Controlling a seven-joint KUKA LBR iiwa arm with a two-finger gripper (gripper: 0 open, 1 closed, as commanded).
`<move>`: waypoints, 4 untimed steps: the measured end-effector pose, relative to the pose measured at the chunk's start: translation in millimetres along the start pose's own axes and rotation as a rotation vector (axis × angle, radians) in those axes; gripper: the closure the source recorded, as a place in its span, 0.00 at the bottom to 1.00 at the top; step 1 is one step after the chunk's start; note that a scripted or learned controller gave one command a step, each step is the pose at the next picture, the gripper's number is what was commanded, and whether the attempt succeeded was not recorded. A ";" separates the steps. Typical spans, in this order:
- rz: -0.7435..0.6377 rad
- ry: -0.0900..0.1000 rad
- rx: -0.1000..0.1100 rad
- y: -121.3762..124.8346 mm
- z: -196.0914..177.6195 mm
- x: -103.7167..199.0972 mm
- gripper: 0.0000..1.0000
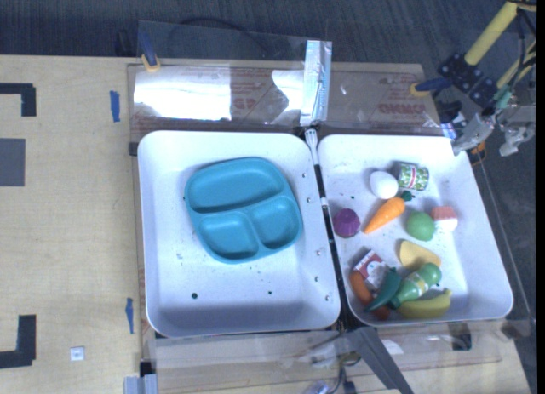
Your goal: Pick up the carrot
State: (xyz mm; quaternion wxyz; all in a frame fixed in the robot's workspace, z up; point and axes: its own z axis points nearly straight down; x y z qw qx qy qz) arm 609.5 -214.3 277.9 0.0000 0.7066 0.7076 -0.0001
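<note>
The carrot [385, 214] lies aslant in the right bin [485, 239], untouched; a white egg [384, 184] is just above it, a purple piece [346, 222] just left of it, a green ball [420, 226] to its right; the pincer [473, 135] hovers well up and right of the carrot, over the bin's far corner; a blue tray [244, 208] sits left of the carrot in the other bin.

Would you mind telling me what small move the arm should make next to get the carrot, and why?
Probably bring the gripper inward and down over the right bin until it is above the carrot. The gripper sits at the bin's far right corner, well apart from the carrot, which lies tilted near the bin's middle between the purple item and the white egg.
</note>
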 end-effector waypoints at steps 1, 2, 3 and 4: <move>0.066 0.004 0.014 -9.9 172.1 52.8 0.00; 0.063 0.000 -0.005 -34.2 190.9 107.0 0.00; 0.065 -0.001 -0.011 -32.4 178.9 105.9 1.00; -0.080 0.000 -0.012 -33.2 15.3 159.0 1.00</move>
